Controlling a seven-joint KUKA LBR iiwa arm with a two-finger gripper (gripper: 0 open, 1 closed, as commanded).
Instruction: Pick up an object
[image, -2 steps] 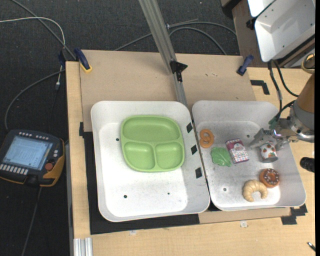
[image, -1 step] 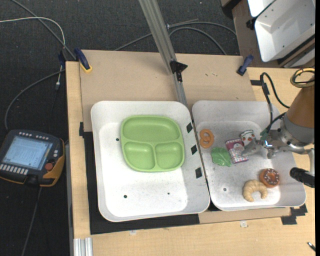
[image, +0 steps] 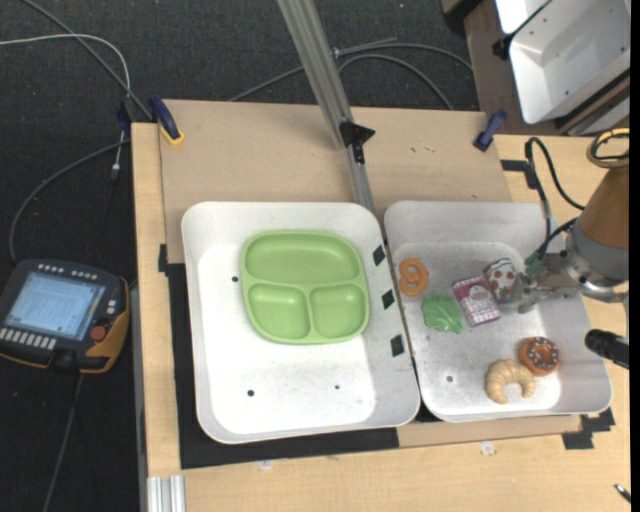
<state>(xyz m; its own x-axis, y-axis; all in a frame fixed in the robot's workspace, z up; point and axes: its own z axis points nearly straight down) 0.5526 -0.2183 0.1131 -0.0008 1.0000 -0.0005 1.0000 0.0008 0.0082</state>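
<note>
The right bin (image: 470, 225) holds several small items. Among them are an orange ring (image: 412, 276), a green lump (image: 442, 315), a purple packet (image: 476, 300) and a small white and pink packet (image: 500, 274). A chocolate doughnut (image: 540, 354) and a croissant (image: 508, 380) lie nearer the front. My gripper (image: 527, 285) reaches in from the right, low over the bin. It sits right beside the white and pink packet and just right of the purple packet. Whether it touches either one is unclear.
A green divided plate (image: 305, 285) lies in the left bin (image: 215, 400). A metal post (image: 330, 90) rises behind the two bins. A teach pendant (image: 60, 315) rests on the floor at the left. Blue clamps (image: 165, 118) grip the bench's back corners.
</note>
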